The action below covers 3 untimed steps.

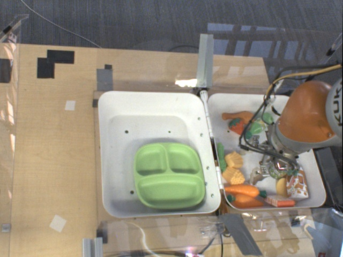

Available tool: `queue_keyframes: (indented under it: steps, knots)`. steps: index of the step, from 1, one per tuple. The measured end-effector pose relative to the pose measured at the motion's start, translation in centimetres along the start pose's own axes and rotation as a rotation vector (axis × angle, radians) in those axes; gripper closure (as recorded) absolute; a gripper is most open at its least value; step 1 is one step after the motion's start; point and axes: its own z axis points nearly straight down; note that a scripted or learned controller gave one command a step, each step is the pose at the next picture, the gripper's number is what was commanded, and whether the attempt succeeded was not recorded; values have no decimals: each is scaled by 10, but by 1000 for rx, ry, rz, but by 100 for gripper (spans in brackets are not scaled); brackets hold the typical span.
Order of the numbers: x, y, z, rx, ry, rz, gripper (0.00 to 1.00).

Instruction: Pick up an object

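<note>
The right bin [321,194] holds several toy foods: an orange carrot [244,190] at the front, yellow pieces [233,167] left of centre, a green pod [221,155] along the left wall, an orange and red item [238,120] at the back, a yellow fruit [281,186] and a red-and-white packet [296,185] at the right. My gripper [261,174] hangs low over the middle of this bin, just right of the yellow pieces and above the carrot. The arm's orange band [304,114] covers the bin's right back part.
The left bin [112,143] holds a green sectioned plate [169,174]. A metal post [204,63] stands behind the divide between the bins. Black cables [257,122] loop from the wrist over the right bin. Bare wooden bench [48,159] lies to the left.
</note>
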Motion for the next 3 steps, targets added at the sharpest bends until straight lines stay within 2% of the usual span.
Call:
queue_keyframes:
  steps: [1,2,3]
  knots:
    - [-89,31,4,-3,5,146,0]
    - [-47,-19,2,1,5,97,0]
    - [-116,0,3,-4,58,-66,0]
